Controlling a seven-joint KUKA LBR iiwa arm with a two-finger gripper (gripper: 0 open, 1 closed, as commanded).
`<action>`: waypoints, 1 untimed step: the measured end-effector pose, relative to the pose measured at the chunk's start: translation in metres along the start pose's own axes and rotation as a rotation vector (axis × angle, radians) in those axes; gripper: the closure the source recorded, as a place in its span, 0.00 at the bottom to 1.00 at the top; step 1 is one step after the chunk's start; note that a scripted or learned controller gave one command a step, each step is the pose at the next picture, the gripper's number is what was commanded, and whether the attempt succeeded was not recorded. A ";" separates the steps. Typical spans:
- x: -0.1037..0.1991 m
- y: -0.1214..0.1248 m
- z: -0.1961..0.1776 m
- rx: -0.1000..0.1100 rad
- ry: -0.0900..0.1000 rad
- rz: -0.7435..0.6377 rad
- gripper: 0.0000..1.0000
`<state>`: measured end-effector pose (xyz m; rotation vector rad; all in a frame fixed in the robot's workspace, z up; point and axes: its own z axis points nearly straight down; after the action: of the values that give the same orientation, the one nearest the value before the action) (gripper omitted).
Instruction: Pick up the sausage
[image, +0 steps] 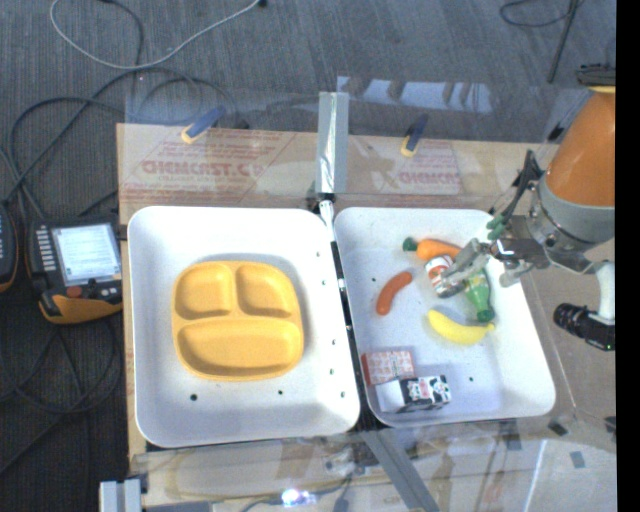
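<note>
Your sausage (393, 291) lies tilted on the floor of the right bin (520, 385), near its left wall, clear of the other items. To its right you see a carrot (437, 247), a can (439, 272), a green bottle (479, 295) and a banana (457, 327). The gripper (462, 268) is over the can and bottle; you cannot tell how it is set. Two cartons (408, 378) sit at the front. The left bin (150, 330) holds a yellow tray (238, 319).
</note>
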<state>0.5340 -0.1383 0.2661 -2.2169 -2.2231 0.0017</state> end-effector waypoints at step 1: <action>0.042 0.021 0.045 0.000 0.000 -0.067 0.00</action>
<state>0.5548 -0.0962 0.2213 -2.1418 -2.2957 0.0023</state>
